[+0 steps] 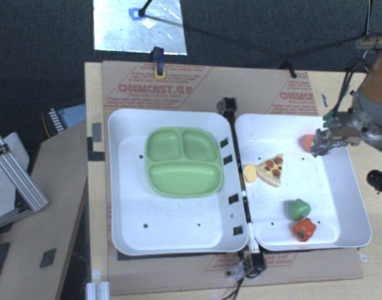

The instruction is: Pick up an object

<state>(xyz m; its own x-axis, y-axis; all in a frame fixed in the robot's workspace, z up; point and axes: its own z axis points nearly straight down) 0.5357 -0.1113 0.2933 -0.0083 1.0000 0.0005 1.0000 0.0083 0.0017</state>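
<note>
Left bin: shallow white plastic bin (125, 230), smooth with a soft sheen.
Right bin: shallow white plastic bin (341, 186), same smooth finish.
Tray: pale green divided plastic tray (183, 162), smooth, matt.
Bench top: tan cardboard sheet (241, 86) with red print, matt and papery.
Far plate: square silvery metal sheet (140, 17), shiny.
Left rail: grey aluminium extrusion (15, 174), brushed metal.

robot lab | white bins (178, 245) | cardboard-topped bench (203, 80) | aluminium rail (15, 174)
</note>
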